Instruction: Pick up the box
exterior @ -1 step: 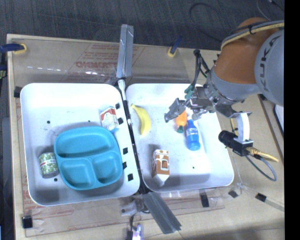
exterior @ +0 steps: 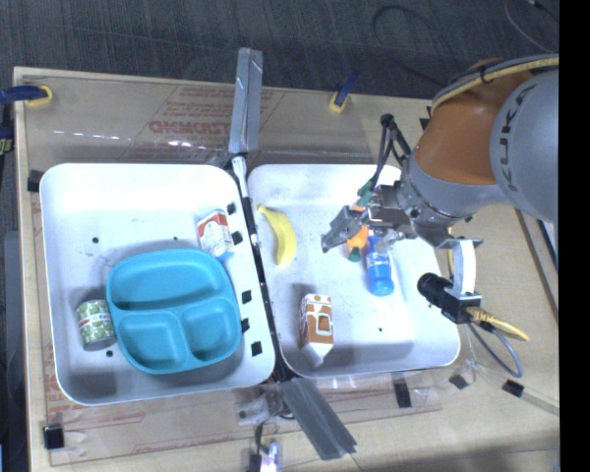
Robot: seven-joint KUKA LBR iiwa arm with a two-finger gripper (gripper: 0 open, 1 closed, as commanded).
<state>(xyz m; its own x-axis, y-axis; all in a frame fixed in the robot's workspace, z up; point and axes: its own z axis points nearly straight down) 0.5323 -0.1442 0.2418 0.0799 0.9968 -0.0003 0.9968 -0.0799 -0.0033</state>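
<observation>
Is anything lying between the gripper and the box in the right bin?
No. In the camera view, only bare bin floor separates the gripper from the box; the blue bottle lies off to the side.

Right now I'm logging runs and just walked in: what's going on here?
The grey arm's claw hovers over the right bin, beside a blue bottle and something orange. The box it should pick up stands untouched nearer the front of that bin, with a banana close by. The left bin holds a blue tray.
</observation>
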